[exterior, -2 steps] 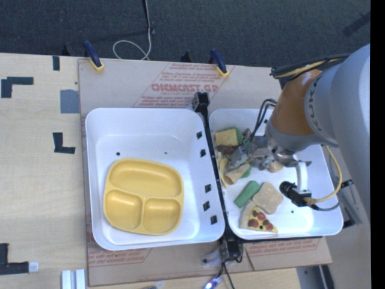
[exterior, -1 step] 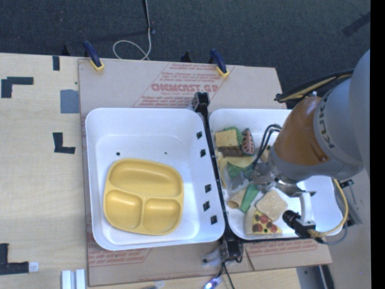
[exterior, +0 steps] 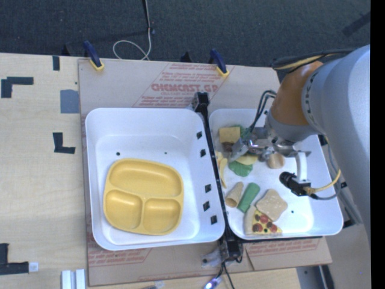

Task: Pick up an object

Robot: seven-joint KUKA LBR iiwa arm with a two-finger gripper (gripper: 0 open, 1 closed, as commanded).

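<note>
a: where is your gripper [exterior: 251, 144] sitting right now?

b: it's low inside the right bin [exterior: 319, 221], in the upper left part of it. you see the grey arm [exterior: 343, 101] with its orange band [exterior: 290, 98] coming in from the right edge and dropping toward the pile of toy food there.

a: can you tell how the fingers stand?

b: no. the wrist hardware covers them and the tips blur into the food, so you can't tell whether they are spread or closed, or whether anything sits between them.

a: what's around the tip?

b: a tan block [exterior: 229, 134] just to its left, a yellow piece [exterior: 246, 159] and a green leafy piece [exterior: 241, 168] right beneath it, all crowded against the gripper. a small beige piece [exterior: 275, 160] lies just to the right.

a: and the rest of that bin?

b: lower down you have a tan roll [exterior: 233, 194] touching a green stick [exterior: 248, 197], then a cracker-like slice [exterior: 271, 203] with a pizza slice [exterior: 261, 223] under it near the front wall. a pale curved strip [exterior: 222, 174] lies by the divider side.

a: the left bin [exterior: 99, 131]?

b: it holds a yellow divided plate [exterior: 144, 195], lying flat, well apart from the gripper.
</note>
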